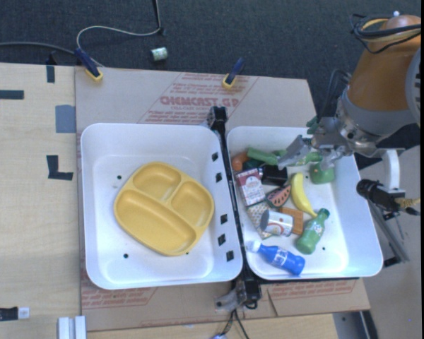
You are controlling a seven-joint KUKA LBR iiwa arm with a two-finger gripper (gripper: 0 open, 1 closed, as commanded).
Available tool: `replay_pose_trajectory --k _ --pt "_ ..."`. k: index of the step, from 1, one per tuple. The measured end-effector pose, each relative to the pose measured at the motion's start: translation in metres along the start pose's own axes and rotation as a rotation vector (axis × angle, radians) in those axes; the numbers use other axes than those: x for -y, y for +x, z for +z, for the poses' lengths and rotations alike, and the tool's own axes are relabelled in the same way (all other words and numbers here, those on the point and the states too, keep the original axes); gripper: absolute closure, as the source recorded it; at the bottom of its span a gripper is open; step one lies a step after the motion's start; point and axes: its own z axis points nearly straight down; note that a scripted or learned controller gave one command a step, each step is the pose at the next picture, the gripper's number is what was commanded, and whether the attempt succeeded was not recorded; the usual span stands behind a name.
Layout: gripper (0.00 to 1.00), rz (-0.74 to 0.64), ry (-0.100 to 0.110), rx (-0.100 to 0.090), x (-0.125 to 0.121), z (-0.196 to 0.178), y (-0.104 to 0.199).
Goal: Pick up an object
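My gripper [312, 158] hangs over the back of the right bin [360, 242], open, its two grey fingers spread with nothing between them. Just under the right finger lies a small green object [322, 175]. Packed in the same bin are a banana [302, 195], a green bottle [311, 236], a blue bottle [280, 258], a red carton [251, 186], a can [275, 223], a watermelon slice [279, 198] and a long green piece [264, 155].
The left bin [99, 189] holds a yellow divided plate [163, 207]. A black divider clip [218, 116] sits where the bins meet. Cardboard [191, 97] lies beneath both bins, with a cable [113, 30] behind.
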Motion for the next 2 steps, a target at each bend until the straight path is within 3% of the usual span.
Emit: replay_pose_trajectory --k 1,2 --pt "0.0 0.002 0.003 -0.001 0.004 0.143 -0.03" --pt "0.0 0.001 -0.006 0.003 -0.019 0.18 -0.047"
